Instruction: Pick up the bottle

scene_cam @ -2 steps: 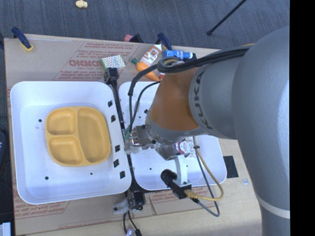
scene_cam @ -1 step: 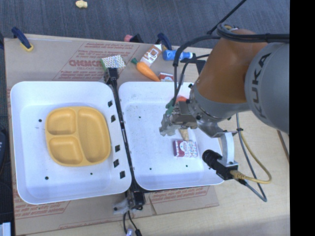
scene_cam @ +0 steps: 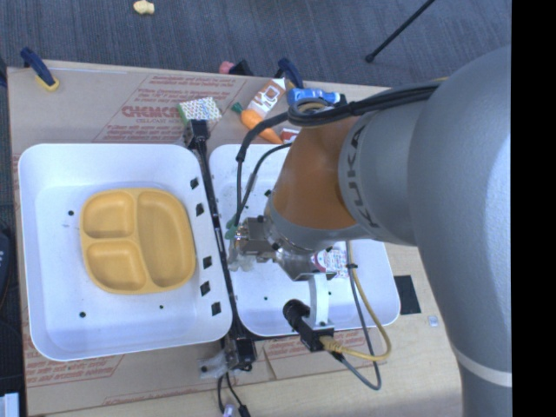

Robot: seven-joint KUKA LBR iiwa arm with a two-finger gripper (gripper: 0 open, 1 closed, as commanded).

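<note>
My arm (scene_cam: 347, 181) reads "KUKA" on its orange band, wrist low over the right bin (scene_cam: 261, 307). Desk (scene_cam: 130, 115) cardboard shows red "CHEMC…" print. Bottle (scene_cam: 263, 104), orange with white label, lies on the desk beyond the right bin, apart from my jaws; jaw state: cannot tell. Yellow divided tray (scene_cam: 137, 239) in left bin (scene_cam: 43, 259).

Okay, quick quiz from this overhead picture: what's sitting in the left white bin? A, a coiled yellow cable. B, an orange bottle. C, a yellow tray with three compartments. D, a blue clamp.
C: the yellow divided tray lies flat in the left bin, with three compartments visible; the grey and orange arm is over the right bin instead.
</note>
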